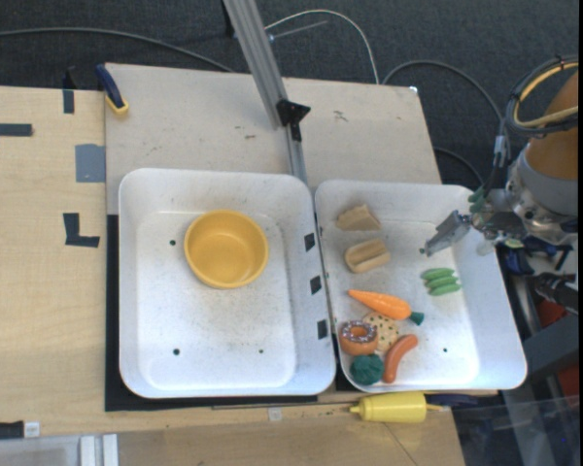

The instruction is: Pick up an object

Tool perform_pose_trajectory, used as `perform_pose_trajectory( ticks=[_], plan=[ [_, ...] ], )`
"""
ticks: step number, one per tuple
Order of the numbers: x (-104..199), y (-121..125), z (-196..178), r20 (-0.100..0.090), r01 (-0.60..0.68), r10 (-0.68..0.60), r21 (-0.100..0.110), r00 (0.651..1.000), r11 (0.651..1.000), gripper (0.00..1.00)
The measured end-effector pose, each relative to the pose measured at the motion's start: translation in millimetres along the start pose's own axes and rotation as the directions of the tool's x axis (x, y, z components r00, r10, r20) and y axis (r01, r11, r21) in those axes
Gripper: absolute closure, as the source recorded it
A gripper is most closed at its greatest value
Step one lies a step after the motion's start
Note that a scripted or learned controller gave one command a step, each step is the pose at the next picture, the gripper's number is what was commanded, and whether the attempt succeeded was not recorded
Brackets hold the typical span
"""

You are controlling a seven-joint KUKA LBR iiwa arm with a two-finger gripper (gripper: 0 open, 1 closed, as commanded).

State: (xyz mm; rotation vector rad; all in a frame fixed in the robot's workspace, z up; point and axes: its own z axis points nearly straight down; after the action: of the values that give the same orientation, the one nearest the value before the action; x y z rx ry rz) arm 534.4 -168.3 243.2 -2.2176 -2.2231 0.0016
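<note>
Likely a miss: claw [445, 235], state impossible to tell, hovering at twelve o'clock of green pea pod [440, 281], nothing gripped.

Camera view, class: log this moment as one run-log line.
gripper: over right bin, holding nothing | nearest: green pods | carrot, two bread pieces: untouched | left bin: yellow bowl

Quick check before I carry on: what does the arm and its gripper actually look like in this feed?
The arm is grey, rounded metal, with an orange section above the wrist ringed by a yellowish cable loop. Dark cables and fittings cluster around the wrist. The gripper is a slim grey metal piece tapering to a point, with small greenish details near its base.
</note>
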Motion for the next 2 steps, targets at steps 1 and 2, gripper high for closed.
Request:
perform_pose_trajectory(
  ticks=[1, 2],
  plan=[
    [-0.1, 0.0, -0.1, 0.0, 0.0, 0.0, 0.0, 1.0, 1.0, 0.0],
    [-7.9, 5.0, 53.7, 0.0, -0.002, 0.002, 0.005, 1.0, 1.0, 0.0]
  ],
)
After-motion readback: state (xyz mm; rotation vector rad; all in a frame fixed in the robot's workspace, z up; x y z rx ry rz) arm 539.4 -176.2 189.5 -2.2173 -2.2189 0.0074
